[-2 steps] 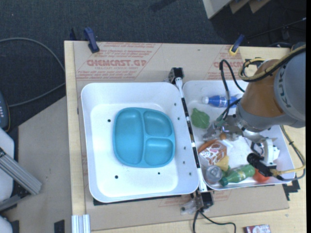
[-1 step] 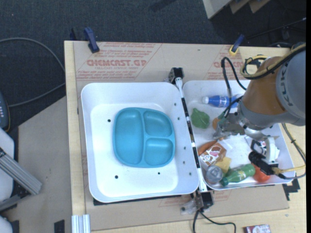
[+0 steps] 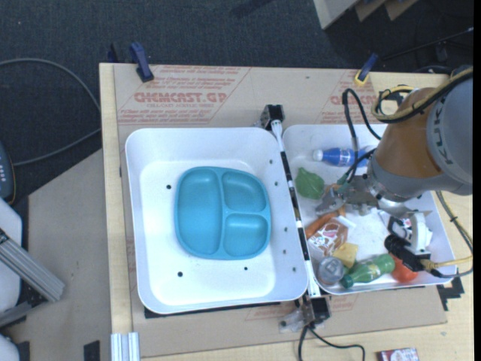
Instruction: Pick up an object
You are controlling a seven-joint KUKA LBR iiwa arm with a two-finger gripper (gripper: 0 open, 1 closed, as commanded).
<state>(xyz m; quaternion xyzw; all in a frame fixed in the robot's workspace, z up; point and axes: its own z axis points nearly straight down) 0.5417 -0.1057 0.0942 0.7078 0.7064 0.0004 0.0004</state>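
Reaching down into the right bin [image 3: 443, 224], gripper [image 3: 347, 195] low among clutter — finger state impossible to tell. Next: settle on one item, perhaps the green piece [image 3: 309, 182] at ten o'clock — then lift.

Even, bright overhead light, soft shadows only, the two white bins [image 3: 150, 224] near overexposed with mild glare on the blue divided plate [image 3: 223, 213], dark floor [image 3: 60, 21] dim and grainy, whole frame slightly soft, the arm [image 3: 421, 149] a little blurred.
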